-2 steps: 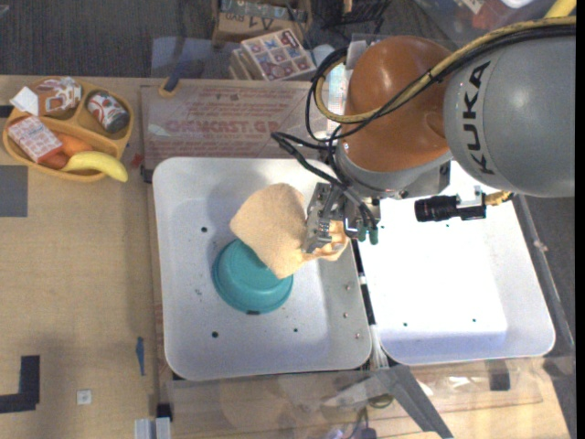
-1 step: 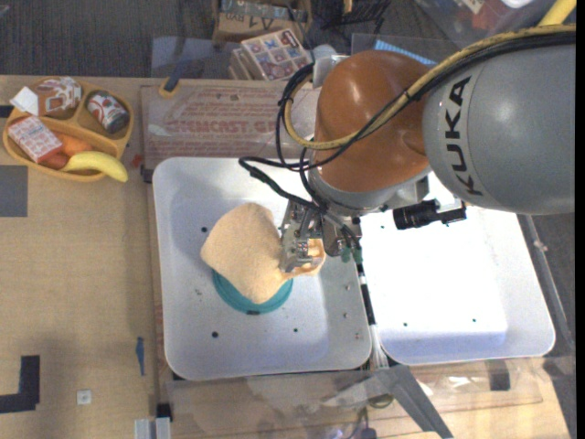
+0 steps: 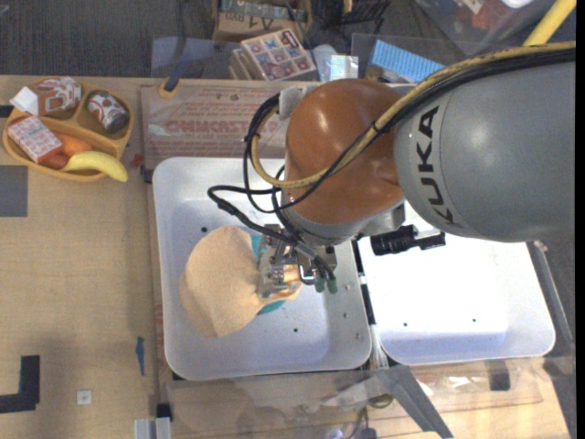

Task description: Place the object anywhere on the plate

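Two bins here; the gripper sits over the left one, tan plate just left, orange-teal object underneath. Grip state? Can't tell, arm blocks it.

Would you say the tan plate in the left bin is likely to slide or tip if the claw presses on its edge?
The tan plate looks thin and light, so it probably slides easily on the smooth left bin. Pressed at its rim by the claw, it may tilt.

A tan bench meets grey floor (cluttered with boxes) beyond.
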Robot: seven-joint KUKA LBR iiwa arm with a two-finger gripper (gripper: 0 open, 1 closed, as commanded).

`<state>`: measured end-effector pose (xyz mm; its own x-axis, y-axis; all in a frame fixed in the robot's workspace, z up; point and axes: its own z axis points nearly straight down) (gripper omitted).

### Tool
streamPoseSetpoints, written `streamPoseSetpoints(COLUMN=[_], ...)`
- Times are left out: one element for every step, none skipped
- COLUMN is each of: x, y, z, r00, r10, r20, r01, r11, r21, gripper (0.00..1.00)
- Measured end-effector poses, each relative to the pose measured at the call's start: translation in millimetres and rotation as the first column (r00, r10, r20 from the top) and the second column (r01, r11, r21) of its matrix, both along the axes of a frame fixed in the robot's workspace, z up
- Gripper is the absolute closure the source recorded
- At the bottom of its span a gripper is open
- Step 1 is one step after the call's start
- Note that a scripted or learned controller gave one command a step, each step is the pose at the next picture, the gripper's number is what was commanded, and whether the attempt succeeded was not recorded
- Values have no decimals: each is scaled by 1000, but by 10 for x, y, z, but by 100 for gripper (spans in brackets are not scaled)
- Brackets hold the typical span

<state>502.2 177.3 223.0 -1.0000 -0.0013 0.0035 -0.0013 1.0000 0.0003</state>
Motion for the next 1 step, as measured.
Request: streamPoseSetpoints(x=[3], y=[-2], z=[4], r00=[1000], r10=[0], r20=[1], r01=[0], r11=[1000], r21=[0], gripper=[0])
